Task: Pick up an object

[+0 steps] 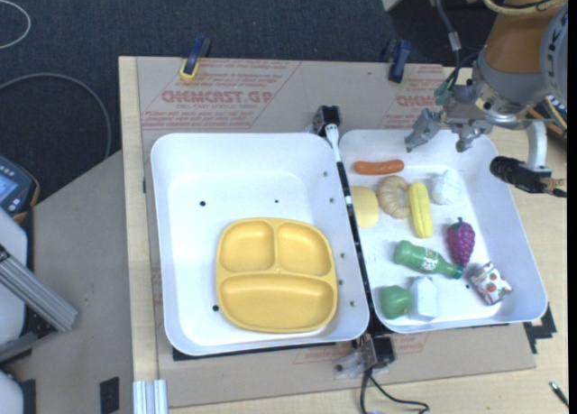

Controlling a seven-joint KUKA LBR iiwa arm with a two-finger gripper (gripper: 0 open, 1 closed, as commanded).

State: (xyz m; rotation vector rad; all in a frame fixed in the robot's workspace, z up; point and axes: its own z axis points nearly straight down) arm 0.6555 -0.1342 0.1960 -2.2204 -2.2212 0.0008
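My gripper (444, 140) hangs over the far edge of the right bin (527, 254), its two fingers spread open with nothing between them. Below it in that bin lie a red sausage (378, 167), a tan bagel (393, 196), a corn cob (419, 208), a pale yellow piece (364, 207) and a white lump (444, 188). Nearer the front are purple grapes (461, 241), a green bottle (424, 258), a green pepper (394, 300), a white block (424, 298) and a small red-and-white can (489, 283).
The left bin (180, 223) holds a yellow divided plate (275, 273). A black clip (328, 120) sits at the far end of the seam between the bins. Blue clamps (194, 56) hold the cardboard base at the back.
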